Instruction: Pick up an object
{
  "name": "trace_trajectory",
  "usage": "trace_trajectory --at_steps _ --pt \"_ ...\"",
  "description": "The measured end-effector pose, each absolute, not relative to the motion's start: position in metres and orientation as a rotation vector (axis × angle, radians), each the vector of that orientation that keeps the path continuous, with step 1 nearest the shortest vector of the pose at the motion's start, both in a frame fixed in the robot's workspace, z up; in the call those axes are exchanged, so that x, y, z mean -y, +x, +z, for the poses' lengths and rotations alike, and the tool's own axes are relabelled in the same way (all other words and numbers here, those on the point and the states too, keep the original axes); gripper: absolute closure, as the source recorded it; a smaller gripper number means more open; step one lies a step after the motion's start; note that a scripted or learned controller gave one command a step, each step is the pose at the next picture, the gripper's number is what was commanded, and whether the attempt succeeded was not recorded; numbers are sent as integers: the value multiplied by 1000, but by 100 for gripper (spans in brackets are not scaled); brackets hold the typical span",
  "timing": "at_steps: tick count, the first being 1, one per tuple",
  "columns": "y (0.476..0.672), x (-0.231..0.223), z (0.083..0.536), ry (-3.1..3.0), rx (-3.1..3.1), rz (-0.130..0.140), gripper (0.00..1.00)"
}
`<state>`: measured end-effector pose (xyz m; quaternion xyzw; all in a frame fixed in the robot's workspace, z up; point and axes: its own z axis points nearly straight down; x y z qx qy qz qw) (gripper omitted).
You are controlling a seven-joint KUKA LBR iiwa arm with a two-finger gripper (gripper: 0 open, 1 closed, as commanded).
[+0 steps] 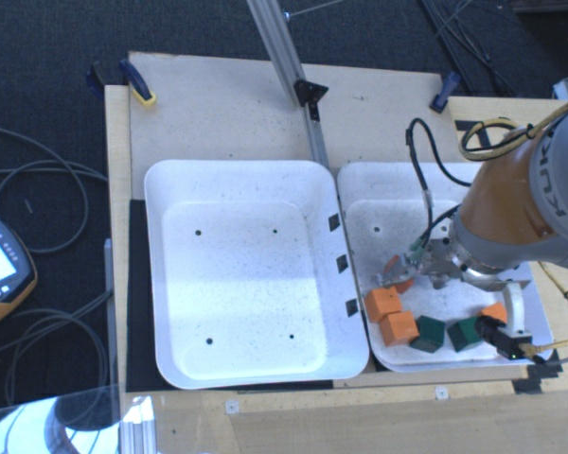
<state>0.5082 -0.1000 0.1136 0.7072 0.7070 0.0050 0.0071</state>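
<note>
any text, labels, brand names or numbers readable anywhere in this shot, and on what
"KU": dark letters, cut off by the frame edge, on the orange band of the arm.
The handheld device's screen at the left edge shows markings, too small and blurred to read.
No readable text on the white bins, the orange blocks, the green blocks or the bench.

The two white bins look like smooth, shiny plastic with tiny dark specks. The tabletop is pale, matt wood. The slanted pole looks like smooth grey metal.
</note>
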Motion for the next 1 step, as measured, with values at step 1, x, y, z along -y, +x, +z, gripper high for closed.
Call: trace_trajectory --at_steps 1 --pt "489 93 108 2208 -2199 26 0"
